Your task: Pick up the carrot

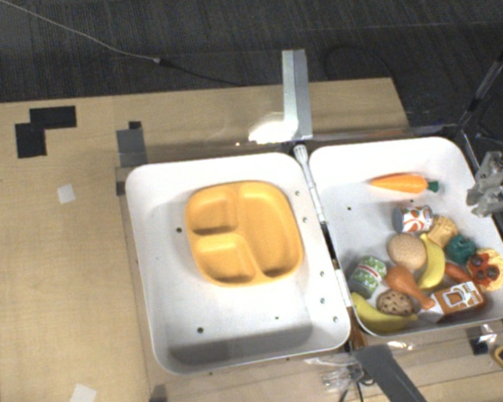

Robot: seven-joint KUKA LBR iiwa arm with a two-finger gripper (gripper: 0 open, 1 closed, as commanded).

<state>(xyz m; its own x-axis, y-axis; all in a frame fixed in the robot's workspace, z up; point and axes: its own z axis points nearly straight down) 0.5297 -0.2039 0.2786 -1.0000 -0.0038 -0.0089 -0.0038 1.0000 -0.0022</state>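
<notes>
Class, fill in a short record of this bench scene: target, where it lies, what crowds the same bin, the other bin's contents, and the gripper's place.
target: carrot
position: lying alone in the upper part of the right bin
neighbours: pile of toy food lower in that bin, apart from the carrot
left bin: yellow divided plate
gripper: at the right bin's right rim, not touching the carrot

two white bins (149, 254), one yellow tray (240, 233), two carrots (398, 184)
</notes>
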